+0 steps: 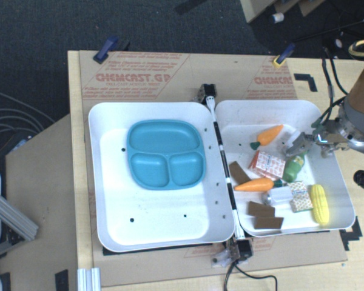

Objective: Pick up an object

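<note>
The right white bin (343, 180) holds several toy foods. An orange carrot (269, 135) lies near its back, and a second carrot (253, 185) lies at the middle left. Between them is a red-and-white packet (268, 163). A green bottle (293, 168) lies beside the packet, a yellow corn cob (318, 203) is at the front right, and a brown block (265, 214) is at the front. My gripper (306, 147) reaches in from the right, just above the green bottle. I see nothing held in it.
The left white bin (109, 211) bears a blue divided plate (165, 153). A brown wedge (238, 172), a white piece (279, 194) and a checkered packet (301, 196) also lie in the right bin. A black divider (221, 162) runs between the bins.
</note>
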Controlling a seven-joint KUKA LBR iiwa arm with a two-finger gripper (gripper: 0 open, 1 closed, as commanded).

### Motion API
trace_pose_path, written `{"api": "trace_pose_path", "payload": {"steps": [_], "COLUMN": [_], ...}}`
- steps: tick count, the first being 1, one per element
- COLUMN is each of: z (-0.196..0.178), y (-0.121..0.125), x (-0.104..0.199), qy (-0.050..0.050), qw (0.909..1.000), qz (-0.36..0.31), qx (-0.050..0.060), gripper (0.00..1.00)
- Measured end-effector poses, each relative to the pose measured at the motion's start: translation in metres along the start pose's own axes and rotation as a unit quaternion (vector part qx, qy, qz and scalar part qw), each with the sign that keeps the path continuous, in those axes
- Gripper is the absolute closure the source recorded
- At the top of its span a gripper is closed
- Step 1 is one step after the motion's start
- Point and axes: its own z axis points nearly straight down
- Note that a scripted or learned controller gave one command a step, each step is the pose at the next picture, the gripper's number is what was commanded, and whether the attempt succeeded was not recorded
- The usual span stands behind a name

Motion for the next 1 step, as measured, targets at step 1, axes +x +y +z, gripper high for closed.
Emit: {"api": "trace_pose_path", "payload": {"steps": [1], "z": [0.0967], "y": [0.0684], "x": [0.0415], "qy": [0.0], "qw": [1.0], "qz": [0.0], "qx": [0.0], "gripper": [0.0]}}
